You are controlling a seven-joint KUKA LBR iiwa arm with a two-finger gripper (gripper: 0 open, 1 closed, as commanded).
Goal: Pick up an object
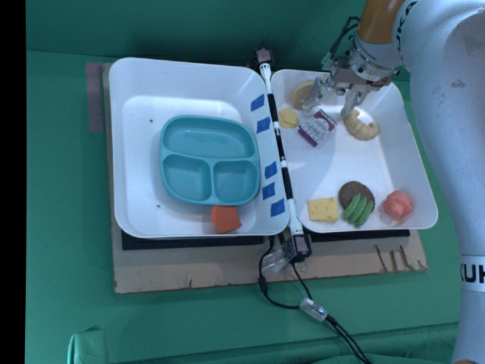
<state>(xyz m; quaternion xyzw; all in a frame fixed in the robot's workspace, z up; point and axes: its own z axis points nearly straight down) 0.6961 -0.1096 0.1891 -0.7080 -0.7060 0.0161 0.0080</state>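
My gripper [331,103] hangs over the far part of the right bin [394,158], fingers spread open and pointing down with nothing between them. Directly below lies a small purple and white packet [317,127]. A tan croissant [362,126] lies just right of the fingers, a round bun [304,92] just left, and a small yellow piece [289,117] beside the divider. Near the front of the right bin lie a yellow cheese slice [323,209], a brown round patty [355,192], green pea pods [359,211] and an orange-pink toy [398,204].
The left bin [136,82] holds a teal divided plate [208,159] and an orange block [226,218] at its front wall. A black and white bar [276,139] with blue tape separates the bins. Cables [303,302] trail off the bench front. The grey arm [447,127] spans the right side.
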